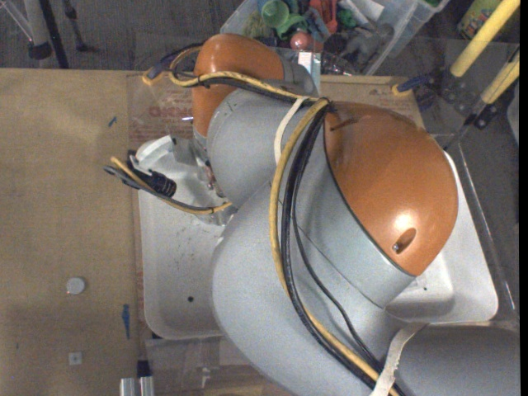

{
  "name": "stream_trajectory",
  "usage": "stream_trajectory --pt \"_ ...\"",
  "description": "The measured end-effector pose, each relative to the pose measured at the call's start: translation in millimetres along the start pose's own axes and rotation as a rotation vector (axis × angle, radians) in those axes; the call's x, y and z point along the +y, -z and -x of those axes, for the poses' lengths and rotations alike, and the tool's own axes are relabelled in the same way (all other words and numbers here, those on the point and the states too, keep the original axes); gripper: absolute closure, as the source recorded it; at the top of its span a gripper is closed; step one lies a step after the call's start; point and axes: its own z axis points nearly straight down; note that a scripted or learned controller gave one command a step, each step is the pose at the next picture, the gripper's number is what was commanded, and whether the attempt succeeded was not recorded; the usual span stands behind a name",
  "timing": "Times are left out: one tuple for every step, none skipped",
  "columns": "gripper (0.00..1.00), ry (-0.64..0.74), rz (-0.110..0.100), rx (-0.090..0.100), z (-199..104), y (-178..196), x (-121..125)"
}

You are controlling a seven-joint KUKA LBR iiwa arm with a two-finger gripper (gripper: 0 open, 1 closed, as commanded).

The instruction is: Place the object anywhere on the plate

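The grey arm with its orange bands covers most of the view, reaching from the right over both white bins. Its wrist end points down into the far part of the left bin. A black connector with yellow cables sticks out to the left of the wrist. The arm's body hides whatever lies under the wrist.
The right bin's rim shows past the arm at the right. A clear tub of coloured toys stands beyond the bins. Brown bench top lies to the left, with a small grey disc on it.
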Motion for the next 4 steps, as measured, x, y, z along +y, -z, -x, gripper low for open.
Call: stream_trajectory --pt "0.0 0.662 0.002 -0.002 15.4 1.3 -4.3" --pt "0.0 0.219 0.0 0.002 33.9 1.3 -7.0" --pt "0.0 0.0 0.001 0.001 3.8 -0.3 -0.3" --pt "0.0 0.009 0.0 -0.001 107.1 1.6 -23.7"
